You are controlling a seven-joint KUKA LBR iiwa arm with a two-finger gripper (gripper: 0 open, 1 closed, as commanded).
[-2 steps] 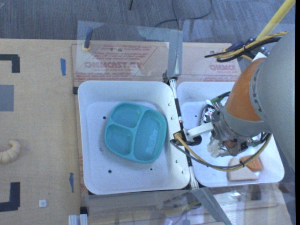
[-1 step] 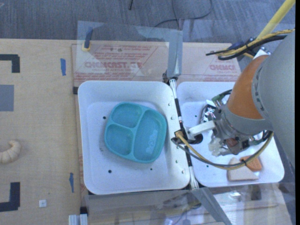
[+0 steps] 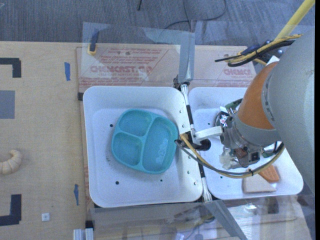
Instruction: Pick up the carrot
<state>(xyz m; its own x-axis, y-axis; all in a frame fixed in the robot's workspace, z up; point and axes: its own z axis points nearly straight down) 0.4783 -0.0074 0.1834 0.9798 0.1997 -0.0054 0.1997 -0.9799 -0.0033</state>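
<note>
Grey and orange-banded, the KUKA arm (image 3: 280, 104) reaches in from the right and hangs low over the right-hand white bin (image 3: 210, 109), its wrist hiding most of that bin's floor. The gripper (image 3: 235, 156) sits beneath the wrist among pale fittings and looping yellow and black cables (image 3: 210, 164); whether it is spread or pressed together cannot be told from this slant, and nothing can be seen held in it.

Just below and to the right of the gripper, an orange wedge that appears to be the carrot (image 3: 270, 174) pokes out from under the arm, lying on the bin floor near the lower right corner. It rests against a pale tan block (image 3: 258, 186) that lies just below it. The arm's body covers the carrot's upper part, so contact between tool and carrot cannot be judged.

A cable arcs across the divider between the two bins, with a short black-tipped white part (image 3: 202, 136) jutting left toward it.

In the left-hand white bin (image 3: 100, 104) lies a teal divided plate (image 3: 145, 141), three compartments showing, well apart from the carrot. On the wooden bench (image 3: 40, 134) to the far left sits a pale curved object (image 3: 10, 162), and blue tape marks (image 3: 67, 71) dot the surface nearby.
</note>
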